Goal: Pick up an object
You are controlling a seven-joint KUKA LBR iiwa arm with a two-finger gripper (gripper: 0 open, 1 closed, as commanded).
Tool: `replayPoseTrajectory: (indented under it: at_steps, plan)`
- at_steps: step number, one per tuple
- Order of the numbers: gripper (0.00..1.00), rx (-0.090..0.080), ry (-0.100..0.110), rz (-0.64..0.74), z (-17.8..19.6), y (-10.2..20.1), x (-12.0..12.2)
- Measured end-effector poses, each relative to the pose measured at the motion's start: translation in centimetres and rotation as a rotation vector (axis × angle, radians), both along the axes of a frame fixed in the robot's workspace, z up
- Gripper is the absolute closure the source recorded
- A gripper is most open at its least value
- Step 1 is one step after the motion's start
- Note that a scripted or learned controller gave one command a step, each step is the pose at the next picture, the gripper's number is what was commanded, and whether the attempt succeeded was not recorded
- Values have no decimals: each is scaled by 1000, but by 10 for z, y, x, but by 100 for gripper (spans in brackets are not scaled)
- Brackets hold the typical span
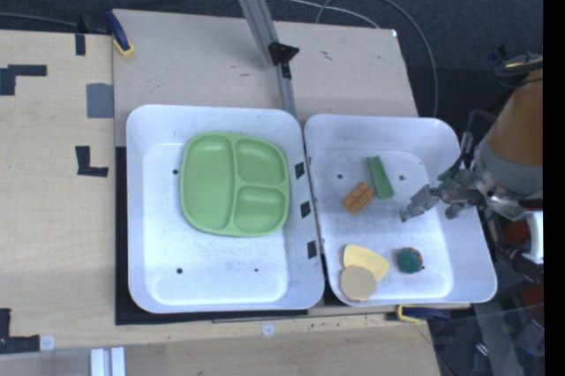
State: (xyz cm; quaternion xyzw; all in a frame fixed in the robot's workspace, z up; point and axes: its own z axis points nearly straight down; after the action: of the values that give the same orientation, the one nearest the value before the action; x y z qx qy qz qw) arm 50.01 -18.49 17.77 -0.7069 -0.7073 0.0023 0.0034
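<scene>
The right bin (pixel 441 136) holds several small objects. A green bar (pixel 380 176) lies next to an orange ridged block (pixel 358 198) near the bin's middle. Toward the front lie a yellow piece (pixel 368 259), a tan round disc (pixel 357 282) touching it, and a small green and red ball (pixel 408 260). My gripper (pixel 422 201) hangs over the right part of this bin, to the right of the orange block and above the ball. It looks open, with nothing between its fingers. The arm's orange band (pixel 521 127) is at the right edge.
The left bin (pixel 150 215) holds a green divided plate (pixel 236 184). A grey metal pole (pixel 256 3) slants down from the top to the bins' shared rear corner. Cables (pixel 388 8) loop behind the right bin.
</scene>
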Motion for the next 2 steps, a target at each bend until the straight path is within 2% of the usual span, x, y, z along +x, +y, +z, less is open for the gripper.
replayPoseTrajectory:
  at_steps: [2]
  plan:
    - [0, -3, -7, 1, -89, 11, -1]
